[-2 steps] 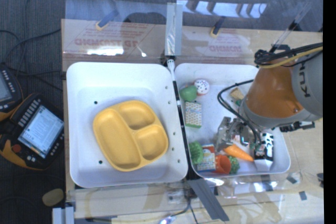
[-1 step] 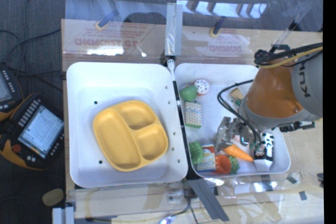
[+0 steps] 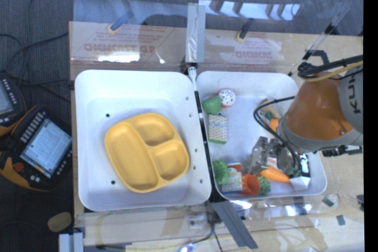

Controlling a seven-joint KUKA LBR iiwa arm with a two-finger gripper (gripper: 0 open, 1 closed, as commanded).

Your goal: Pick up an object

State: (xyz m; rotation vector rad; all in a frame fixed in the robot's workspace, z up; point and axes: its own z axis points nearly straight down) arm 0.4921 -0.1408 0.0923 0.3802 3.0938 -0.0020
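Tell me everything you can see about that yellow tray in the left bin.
The yellow tray looks like smooth moulded plastic, with rounded corners and three compartments: one long one on its left, two smaller ones on its right. It lies flat, open side up, turned at a slant, roughly in the middle of the left bin. Nothing sits in its compartments, and it touches only the bin's white floor.

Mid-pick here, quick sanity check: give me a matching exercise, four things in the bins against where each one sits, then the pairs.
Things:
1. yellow divided tray
2. green ball
3. carrot
4. gripper

Places:
A. top of the right bin, by the divider
B. right bin, near the front wall, below the gripper
C. left bin
D. low in the right bin

Pairs: 1-C, 2-A, 3-B, 4-D
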